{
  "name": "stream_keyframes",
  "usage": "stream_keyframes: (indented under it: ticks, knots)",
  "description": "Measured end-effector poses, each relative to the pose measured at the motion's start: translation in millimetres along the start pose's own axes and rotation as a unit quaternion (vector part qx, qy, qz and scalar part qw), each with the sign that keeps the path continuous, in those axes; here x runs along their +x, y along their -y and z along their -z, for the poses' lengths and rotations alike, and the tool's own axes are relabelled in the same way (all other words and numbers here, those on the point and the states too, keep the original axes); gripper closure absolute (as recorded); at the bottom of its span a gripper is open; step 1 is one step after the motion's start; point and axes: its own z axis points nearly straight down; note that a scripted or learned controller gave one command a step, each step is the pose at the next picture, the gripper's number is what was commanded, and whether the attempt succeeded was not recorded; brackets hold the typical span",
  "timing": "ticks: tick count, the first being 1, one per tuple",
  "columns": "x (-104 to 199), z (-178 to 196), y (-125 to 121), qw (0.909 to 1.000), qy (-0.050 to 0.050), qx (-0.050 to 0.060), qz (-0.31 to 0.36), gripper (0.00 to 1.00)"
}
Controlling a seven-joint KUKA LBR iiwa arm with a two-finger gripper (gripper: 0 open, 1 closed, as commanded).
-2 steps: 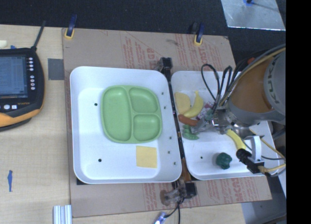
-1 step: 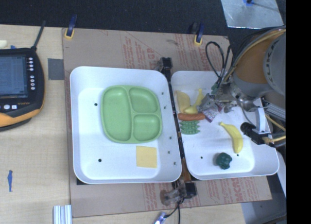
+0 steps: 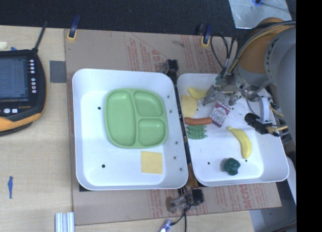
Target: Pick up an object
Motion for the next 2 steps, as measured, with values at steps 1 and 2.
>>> stream_keyframes:
  ticks: [1, 2]
  knots:
    - [13, 0, 41, 1.0000, 0.000, 0.001, -0.001, 0.00]
    - [-27, 0, -11, 1.0000, 0.000, 0.001, -0.001, 0.00]
